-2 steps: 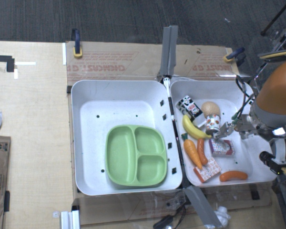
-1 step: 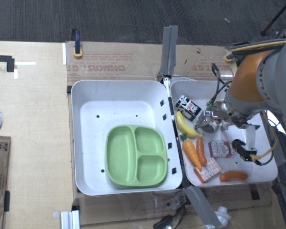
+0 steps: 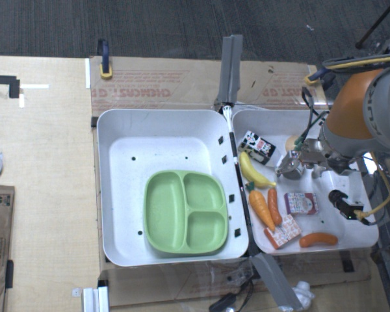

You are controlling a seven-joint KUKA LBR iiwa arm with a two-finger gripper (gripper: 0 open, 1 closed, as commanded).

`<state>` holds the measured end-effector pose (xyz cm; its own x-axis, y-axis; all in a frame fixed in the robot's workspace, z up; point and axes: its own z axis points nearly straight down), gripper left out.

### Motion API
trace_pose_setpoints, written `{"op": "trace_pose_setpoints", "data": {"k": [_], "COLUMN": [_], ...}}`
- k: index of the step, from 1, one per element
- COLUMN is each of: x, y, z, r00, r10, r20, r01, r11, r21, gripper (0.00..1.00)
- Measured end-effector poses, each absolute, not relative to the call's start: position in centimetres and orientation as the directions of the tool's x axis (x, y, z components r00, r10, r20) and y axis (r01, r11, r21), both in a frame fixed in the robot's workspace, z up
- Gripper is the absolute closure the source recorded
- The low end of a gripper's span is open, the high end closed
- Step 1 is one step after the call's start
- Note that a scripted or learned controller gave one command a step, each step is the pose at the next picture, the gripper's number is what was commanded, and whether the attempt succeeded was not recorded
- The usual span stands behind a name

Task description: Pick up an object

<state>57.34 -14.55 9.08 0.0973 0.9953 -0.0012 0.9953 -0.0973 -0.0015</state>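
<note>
The arm [image 3: 361, 109], grey with its orange band, reaches in from the right and hangs over the right bin [image 3: 370, 239], its gripper [image 3: 291, 166] low in the upper middle of that bin. Whether the gripper is clenched or released, I cannot tell; the metal end is a blur of shine from here.

In that bin, just left of the gripper, lies a banana [image 3: 252, 170], curved along the left wall. Above it sits a small black-and-white packet [image 3: 257, 147] (its print too small to read). Below the banana, two carrots [image 3: 266, 208] lie side by side, touching. To their right is a small red-and-white packet [image 3: 301, 203], lettering illegible. At the lower edge lies a pink-and-white box [image 3: 283, 231], and right of it an orange sausage-shaped piece [image 3: 318, 240].

The left bin [image 3: 117, 174] holds a green divided plate [image 3: 186, 211], three compartments, sitting lower centre.

Behind both bins, brown cardboard [image 3: 156, 83] carries red printed lettering, upside down and not readable. A blue-and-yellow clamp [image 3: 104, 58] grips its upper left edge.
</note>
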Motion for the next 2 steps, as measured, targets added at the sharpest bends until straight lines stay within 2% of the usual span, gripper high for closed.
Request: {"op": "trace_pose_setpoints", "data": {"k": [1,2], "x": [57.3,62.1], "y": [-14.6,-8.3], "z": [9.8,19.0], "r00": [0.097,-0.031], "r10": [0.995,1.0], "r20": [-0.001,-0.002], "r01": [0.995,1.0], "r11": [-0.097,0.031], "r21": [-0.005,-0.003], "gripper": [1.0,1.0]}}
